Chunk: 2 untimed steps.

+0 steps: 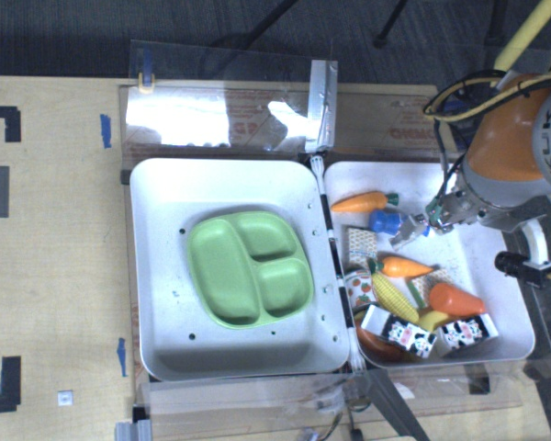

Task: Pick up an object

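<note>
gripper (pixel 413 232) in right bin (pixel 514 288), beside blue toy (pixel 385 222)

My worktop (pixel 55 246): pale wood, black corner marks and blue tape bits at left. Two white bins directly on it, touching: left bin (pixel 156 246), right bin (pixel 505 292).

A green sectioned plate (pixel 250 266) lies in a white bin (pixel 156 200). At three o'clock: orange carrots (pixel 360 202), yellow corn (pixel 392 297), black-and-white spotted blocks (pixel 411 336).
</note>
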Tool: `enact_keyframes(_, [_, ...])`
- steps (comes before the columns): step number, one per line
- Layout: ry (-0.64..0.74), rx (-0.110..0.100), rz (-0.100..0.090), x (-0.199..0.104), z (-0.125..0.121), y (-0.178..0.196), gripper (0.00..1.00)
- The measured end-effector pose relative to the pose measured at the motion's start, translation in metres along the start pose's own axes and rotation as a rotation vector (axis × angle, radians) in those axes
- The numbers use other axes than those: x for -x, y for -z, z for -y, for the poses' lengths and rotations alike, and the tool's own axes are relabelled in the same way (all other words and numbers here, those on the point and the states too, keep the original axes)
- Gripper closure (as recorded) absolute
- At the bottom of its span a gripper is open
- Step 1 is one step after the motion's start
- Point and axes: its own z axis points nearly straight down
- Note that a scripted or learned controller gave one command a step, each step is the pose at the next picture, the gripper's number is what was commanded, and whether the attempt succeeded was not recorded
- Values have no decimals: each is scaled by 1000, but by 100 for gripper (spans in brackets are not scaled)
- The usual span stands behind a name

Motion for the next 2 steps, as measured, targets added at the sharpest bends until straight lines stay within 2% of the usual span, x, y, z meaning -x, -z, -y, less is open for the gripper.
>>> enact_keyframes(1, [139, 0, 0, -67, 60, 20, 0])
enact_keyframes(2, [137, 11, 10, -52, 34, -33, 0])
